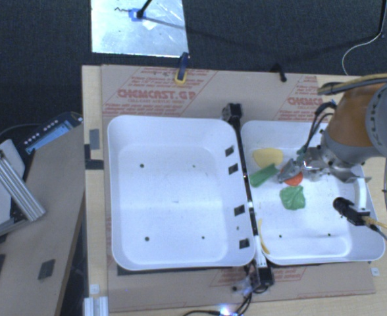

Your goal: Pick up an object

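Overhead slanted view of the bench. Two shallow white bins sit side by side on a cardboard sheet [160,87]: the left bin [174,196] and the right bin [325,242]. The grey arm [371,133], with its orange band above the wrist, reaches in from the right and bends down over the right bin. Its gripper [293,171] is low in the upper part of that bin, directly over a small red-orange object [296,178], which shows just beneath the tip. Whether the gripper is apart or closed on anything cannot be told; the tip is too small and blurred.

Other loose objects, all in the right bin: a yellow piece [268,155] near the upper left corner, a dark green elongated piece [262,175] just below it, and a crumpled green piece [293,197] just below the gripper. A thin yellow sliver [263,240], possibly a strip of plastic, lies against the bin's left wall.
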Robot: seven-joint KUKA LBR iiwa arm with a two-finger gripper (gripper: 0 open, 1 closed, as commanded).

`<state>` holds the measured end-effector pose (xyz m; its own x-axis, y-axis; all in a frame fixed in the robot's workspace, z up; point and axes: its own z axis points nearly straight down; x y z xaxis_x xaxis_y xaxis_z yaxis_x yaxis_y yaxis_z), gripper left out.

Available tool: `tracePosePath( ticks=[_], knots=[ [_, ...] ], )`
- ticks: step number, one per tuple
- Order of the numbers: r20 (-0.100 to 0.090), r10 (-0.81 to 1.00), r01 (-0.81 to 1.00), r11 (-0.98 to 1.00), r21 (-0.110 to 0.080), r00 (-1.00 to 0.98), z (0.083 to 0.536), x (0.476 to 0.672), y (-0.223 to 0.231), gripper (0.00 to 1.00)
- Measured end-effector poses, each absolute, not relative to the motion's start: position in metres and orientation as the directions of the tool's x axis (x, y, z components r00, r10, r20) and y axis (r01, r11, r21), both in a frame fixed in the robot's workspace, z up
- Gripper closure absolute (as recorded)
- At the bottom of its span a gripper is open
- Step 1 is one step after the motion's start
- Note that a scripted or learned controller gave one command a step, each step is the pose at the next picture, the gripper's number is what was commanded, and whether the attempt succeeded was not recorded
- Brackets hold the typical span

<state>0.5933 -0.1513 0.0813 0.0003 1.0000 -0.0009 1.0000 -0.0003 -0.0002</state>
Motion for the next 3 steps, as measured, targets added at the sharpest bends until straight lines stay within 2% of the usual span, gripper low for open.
tracePosePath(
  ticks=[1, 2, 3],
  knots=[
    [-0.001, 1.000, 1.000, 0.003, 0.003, -0.003, 0.095, 0.594, -0.149, 1.00],
    [-0.001, 1.000, 1.000, 0.003, 0.003, -0.003, 0.095, 0.594, -0.149, 0.00],
    [-0.002, 1.000, 1.000, 0.004, 0.006, -0.004, 0.106, 0.595, -0.149, 1.00]
  ],
)
